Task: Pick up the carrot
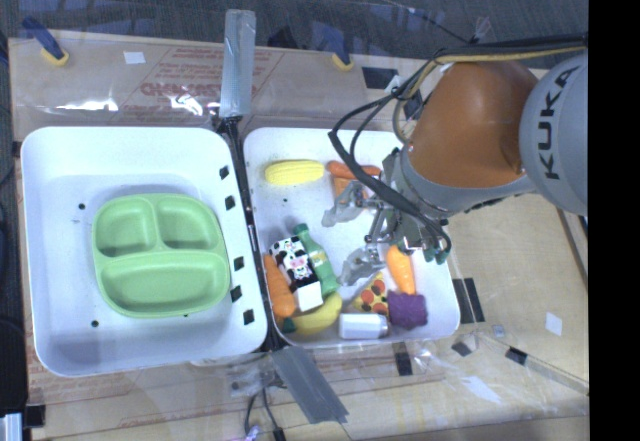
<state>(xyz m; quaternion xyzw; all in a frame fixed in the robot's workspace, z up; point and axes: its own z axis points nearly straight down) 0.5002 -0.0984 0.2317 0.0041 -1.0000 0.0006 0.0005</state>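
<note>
"KUKA" reads in black letters on the grey arm [560, 129]. Its two-finger gripper [352, 237] hangs over the right white bin [262, 144], metal fingers spread wide, nothing between them. A small orange carrot [401, 269] lies just right of it, above a purple toy [407, 309]. Toys crowd the near wall. The left white bin [60, 144] holds a green divided plastic tray [158, 254]
</note>
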